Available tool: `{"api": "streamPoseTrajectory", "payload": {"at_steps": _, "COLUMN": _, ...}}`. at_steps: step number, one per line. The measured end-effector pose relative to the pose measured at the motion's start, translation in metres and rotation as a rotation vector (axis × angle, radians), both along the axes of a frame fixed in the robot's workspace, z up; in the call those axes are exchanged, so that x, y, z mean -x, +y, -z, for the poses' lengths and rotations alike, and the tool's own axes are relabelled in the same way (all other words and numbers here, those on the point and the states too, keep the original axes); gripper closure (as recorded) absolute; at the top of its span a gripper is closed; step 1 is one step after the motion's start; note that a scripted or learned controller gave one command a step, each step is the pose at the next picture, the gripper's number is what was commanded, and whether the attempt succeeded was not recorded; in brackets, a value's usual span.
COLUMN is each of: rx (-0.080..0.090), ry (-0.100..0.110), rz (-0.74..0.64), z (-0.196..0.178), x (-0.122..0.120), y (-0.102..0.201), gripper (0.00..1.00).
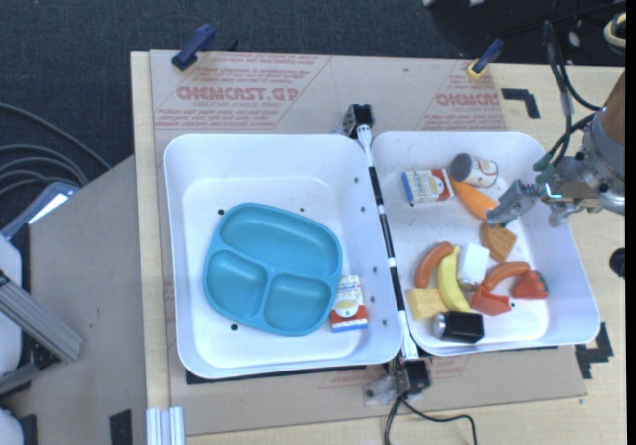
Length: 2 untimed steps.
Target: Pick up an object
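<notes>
The arm comes in from the 3 o'clock edge of the camera view, its grey wrist bent low over the right bin [561, 319]. The gripper [507, 213] points toward 9 o'clock and slightly down, its dark grey fingers [517, 201] reaching over the bin's upper right part. The fingertips hang just above a brown cracker-like square [499, 239] and just beside the orange carrot [475, 200]; whether they touch either one cannot be told. How far the jaws stand apart cannot be told either, as the fingers overlap from this angle, and no object is seen between them.

The pickable things lie crowded in the right bin. At its 12 o'clock part stand a small white-and-red carton [425, 185] and a grey-capped white bottle [475, 171], with the carrot just below them. Toward the centre lie a red sausage [433, 263], a yellow banana [452, 279] and a white block [476, 261], close together. At 5 o'clock sit a red pepper-like piece [510, 286], a yellow cheese wedge [425, 303] and a black box [459, 326].

The left bin [189, 234] holds a blue divided plate [270, 267] at its centre, and a small white-and-orange packet [348, 302] just beside the plate at 4 o'clock.
</notes>
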<state>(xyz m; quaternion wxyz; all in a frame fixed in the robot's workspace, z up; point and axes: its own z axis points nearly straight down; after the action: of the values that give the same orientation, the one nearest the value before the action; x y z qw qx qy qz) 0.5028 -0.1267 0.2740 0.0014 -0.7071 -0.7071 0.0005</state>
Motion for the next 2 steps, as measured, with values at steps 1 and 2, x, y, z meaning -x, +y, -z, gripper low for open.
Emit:
{"api": "streamPoseTrajectory", "payload": {"at_steps": 1, "rx": 0.002, "ry": -0.002, "rz": 0.001, "z": 0.091, "x": -0.066, "y": -0.029, "gripper": 0.00}}
{"api": "streamPoseTrajectory", "payload": {"at_steps": 2, "rx": 0.002, "ry": -0.006, "rz": -0.001, "z": 0.188, "x": -0.085, "y": -0.016, "gripper": 0.00}}
